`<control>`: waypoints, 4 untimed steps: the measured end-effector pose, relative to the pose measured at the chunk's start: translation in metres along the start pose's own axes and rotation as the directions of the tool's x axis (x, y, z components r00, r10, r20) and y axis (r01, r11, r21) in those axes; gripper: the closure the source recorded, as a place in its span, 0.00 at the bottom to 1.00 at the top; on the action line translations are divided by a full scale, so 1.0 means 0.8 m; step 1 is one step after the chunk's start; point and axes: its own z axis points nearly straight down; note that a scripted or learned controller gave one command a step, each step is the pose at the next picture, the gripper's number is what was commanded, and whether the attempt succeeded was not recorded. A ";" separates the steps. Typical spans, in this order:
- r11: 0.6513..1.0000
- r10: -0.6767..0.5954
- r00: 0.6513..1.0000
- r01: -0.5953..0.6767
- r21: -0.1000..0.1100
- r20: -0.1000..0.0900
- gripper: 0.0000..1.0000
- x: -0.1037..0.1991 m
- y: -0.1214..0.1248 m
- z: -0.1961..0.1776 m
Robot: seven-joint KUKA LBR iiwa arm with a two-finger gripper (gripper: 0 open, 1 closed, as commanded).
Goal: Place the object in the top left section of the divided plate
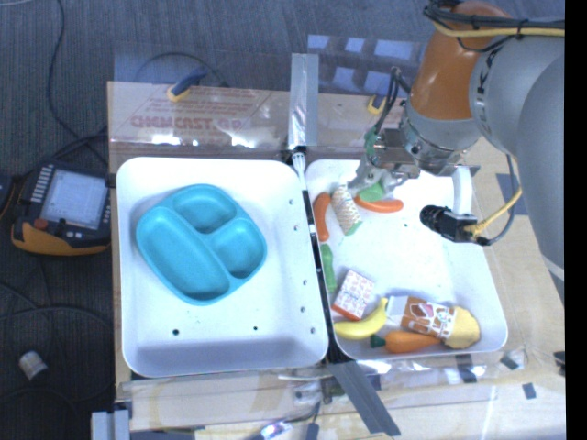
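While the blue divided plate (202, 241) waits at centre left, the hand (378, 180) hovers upper right over an orange carrot (380, 203); its grip cannot be told.

The tabletop (138, 99) carries two shallow white bins side by side, edges touching at the centre. The left bin (220, 337) sits toward the floor-side cables; the right bin (477, 273) sits below the arm. A clear plastic sheet (197, 117) lies on the tabletop behind the left bin.
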 end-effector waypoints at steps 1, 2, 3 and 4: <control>0.985 0.172 0.985 -0.172 0.001 -0.008 1.00 0.100 0.004 0.053; 0.893 0.450 0.893 -0.450 0.004 -0.006 1.00 0.179 -0.019 0.053; 0.788 0.615 0.788 -0.615 -0.008 -0.026 1.00 0.225 -0.072 0.152; 0.706 0.707 0.706 -0.708 -0.018 -0.047 1.00 0.213 -0.149 0.155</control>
